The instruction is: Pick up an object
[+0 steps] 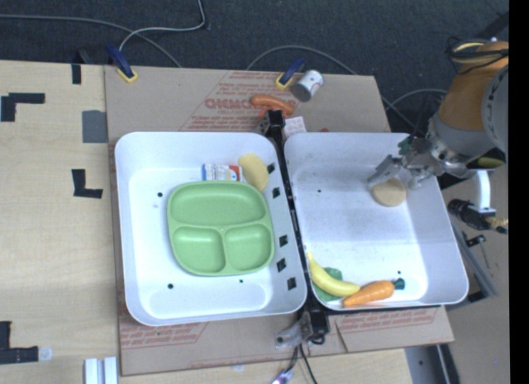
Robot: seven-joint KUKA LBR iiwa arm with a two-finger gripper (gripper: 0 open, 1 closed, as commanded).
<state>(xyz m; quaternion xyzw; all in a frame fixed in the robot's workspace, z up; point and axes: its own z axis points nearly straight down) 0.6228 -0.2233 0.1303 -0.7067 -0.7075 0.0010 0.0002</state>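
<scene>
My gripper hangs over the upper right part of the right bin, reaching in from the right. A tan rounded object lies on the bin floor directly below and touching the gripper's tip in this view; whether it is gripped I cannot tell. A yellow banana and an orange carrot rest along the right bin's near wall, with a small green item beside the carrot.
The left bin holds a green divided plate, a yellow fruit and a small carton at its far side. An orange item and a grey cylinder lie on the cardboard behind the bins.
</scene>
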